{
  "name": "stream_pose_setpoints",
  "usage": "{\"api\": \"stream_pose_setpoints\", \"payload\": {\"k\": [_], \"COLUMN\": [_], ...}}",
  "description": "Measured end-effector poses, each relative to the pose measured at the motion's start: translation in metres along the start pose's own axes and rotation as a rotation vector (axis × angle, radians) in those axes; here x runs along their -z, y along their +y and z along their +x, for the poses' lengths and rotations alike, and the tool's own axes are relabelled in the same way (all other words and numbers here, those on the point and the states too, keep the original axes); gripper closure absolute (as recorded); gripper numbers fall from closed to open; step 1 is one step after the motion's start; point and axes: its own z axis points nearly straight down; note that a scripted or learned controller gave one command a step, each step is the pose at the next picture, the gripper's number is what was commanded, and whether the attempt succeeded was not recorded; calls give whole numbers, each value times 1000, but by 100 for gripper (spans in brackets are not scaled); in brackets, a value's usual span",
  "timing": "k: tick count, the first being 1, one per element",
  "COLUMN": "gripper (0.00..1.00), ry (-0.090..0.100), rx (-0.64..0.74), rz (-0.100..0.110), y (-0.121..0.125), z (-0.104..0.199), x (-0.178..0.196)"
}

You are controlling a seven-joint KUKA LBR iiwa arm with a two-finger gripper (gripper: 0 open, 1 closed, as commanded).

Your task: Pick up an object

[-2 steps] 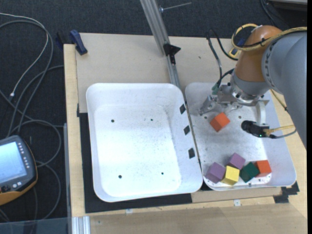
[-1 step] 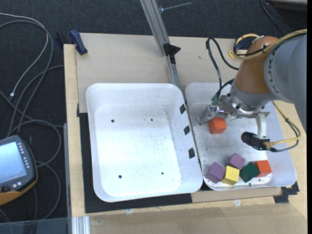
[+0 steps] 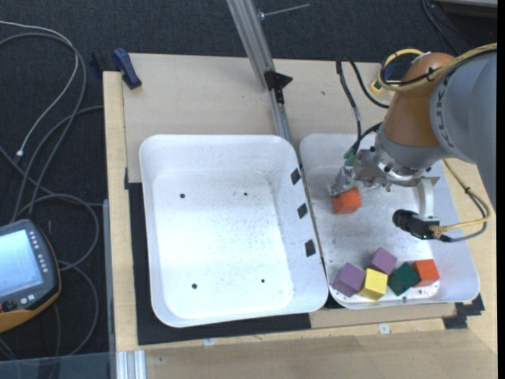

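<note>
In the right bin [image 3: 465, 251], my gripper [image 3: 347, 186] hangs over the upper-left part, reaching in from the right under the grey arm with the orange band [image 3: 410, 117]. A small orange cube [image 3: 346, 202] sits tilted right at the fingertips, its top edge tucked between them, and the gripper is shut on it. Several other cubes lie along the bin's front rim: a purple cube [image 3: 349, 278], a yellow cube [image 3: 375, 283], a second purple cube [image 3: 383, 259], a green cube [image 3: 405, 277] and another orange cube [image 3: 426, 271].
The left bin [image 3: 158, 156] lies beside the right one, with black clips on the shared wall [image 3: 304, 210]. A slanted metal rail [image 3: 252, 38] rises behind the bins. A black cable plug [image 3: 414, 223] hangs by the arm. A blue clamp [image 3: 126, 68] lies at the bench's back left.
</note>
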Motion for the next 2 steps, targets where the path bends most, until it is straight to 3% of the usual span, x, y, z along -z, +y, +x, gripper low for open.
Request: {"api": "stream_pose_setpoints", "payload": {"k": [1,2], "gripper": [100,100], "ry": [1,2], "rx": [8,4], "rz": [-9,8], "y": [7,-51], "z": [76,116], "x": [94,89]}}
